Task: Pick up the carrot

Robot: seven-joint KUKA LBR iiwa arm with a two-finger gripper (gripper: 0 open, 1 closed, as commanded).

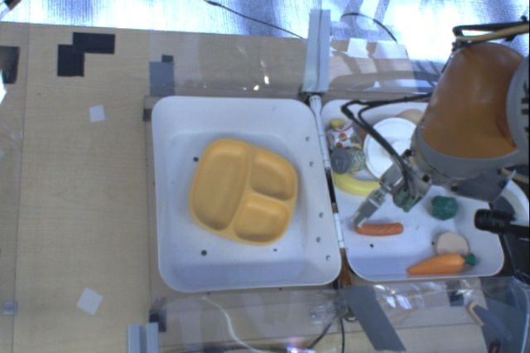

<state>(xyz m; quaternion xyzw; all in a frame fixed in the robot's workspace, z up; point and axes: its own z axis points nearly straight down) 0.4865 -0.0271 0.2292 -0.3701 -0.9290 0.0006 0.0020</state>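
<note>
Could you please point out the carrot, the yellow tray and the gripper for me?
carrot (436,264): camera view, middle of its orange body.
yellow tray (243,191): camera view, the ridge between its compartments.
gripper (365,215): camera view, midway between its fingertips.

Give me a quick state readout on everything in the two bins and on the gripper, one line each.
Gripper: low in the right bin, by the red sausage, nothing seen between its fingers.
Carrot: lying flat near the right bin's front edge, apart from the gripper.
Red sausage: lying flat, just under the gripper.
Banana: lying flat beside the can.
Can: lying on its side.
Yellow tray: right way up in the left bin.
</note>
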